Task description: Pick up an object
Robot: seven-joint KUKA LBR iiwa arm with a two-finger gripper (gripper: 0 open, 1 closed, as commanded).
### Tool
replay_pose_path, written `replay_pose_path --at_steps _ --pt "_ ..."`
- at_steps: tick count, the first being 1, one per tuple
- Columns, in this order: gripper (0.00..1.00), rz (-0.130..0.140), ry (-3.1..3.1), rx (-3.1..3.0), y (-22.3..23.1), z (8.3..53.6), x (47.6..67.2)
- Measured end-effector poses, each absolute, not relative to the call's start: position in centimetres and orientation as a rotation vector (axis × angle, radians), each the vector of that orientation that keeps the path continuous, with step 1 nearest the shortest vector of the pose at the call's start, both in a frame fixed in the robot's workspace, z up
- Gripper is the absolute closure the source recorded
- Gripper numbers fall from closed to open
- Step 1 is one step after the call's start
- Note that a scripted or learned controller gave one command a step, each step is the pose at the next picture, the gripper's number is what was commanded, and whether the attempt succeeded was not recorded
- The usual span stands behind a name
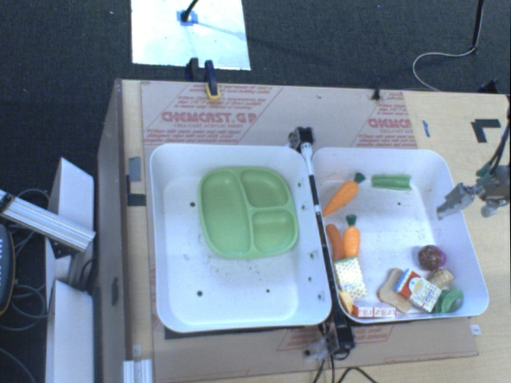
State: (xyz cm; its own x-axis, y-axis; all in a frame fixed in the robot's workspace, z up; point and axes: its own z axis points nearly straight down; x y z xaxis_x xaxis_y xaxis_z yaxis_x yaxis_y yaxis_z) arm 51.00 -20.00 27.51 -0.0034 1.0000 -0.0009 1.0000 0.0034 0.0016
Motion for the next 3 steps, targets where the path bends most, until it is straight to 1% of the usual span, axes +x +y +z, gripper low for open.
replay_pose_path --at_steps 1,2,3 --pt "0.00 0.003 2.223 2.216 -12.5 8.4 55.5" --pt "0.00 -0.001 2.195 2.213 -9.6 8.8 52.2" --pt "1.00 0.003 2.212 2.218 -8.9 9.6 52.2"
